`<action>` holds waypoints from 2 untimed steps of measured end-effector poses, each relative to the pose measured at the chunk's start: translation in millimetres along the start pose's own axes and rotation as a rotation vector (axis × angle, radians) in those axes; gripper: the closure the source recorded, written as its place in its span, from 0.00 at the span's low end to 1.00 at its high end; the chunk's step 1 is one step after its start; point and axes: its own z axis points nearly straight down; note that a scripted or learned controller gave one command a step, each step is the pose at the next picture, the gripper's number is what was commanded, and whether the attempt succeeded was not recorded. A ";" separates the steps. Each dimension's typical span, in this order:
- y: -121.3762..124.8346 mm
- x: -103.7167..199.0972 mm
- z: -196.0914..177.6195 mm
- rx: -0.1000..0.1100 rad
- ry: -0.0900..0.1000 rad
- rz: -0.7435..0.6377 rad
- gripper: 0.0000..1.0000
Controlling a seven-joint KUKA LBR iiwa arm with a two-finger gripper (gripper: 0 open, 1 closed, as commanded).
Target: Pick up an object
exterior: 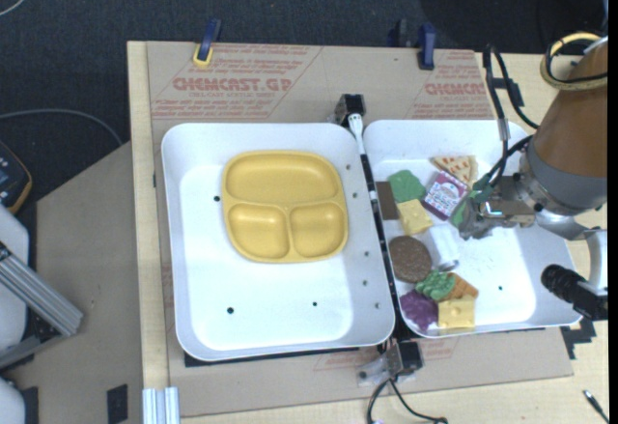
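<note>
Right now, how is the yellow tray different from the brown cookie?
The yellow tray is large, squarish and split into three compartments; the brown cookie is small, round and flat. The tray lies alone in the left bin, while the cookie is crowded among toy foods in the right bin. Both lie flat.

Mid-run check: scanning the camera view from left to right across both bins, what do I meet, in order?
Left bin → yellow divided tray → right bin holding the brown round patty → purple packet → gripper → grey and orange arm.
</note>
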 end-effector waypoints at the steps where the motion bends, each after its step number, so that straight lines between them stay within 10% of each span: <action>1: 10.1 -3.7 7.7 -0.003 -0.003 0.002 1.00; 2: -2.7 7.2 8.2 0.001 -0.001 0.001 1.00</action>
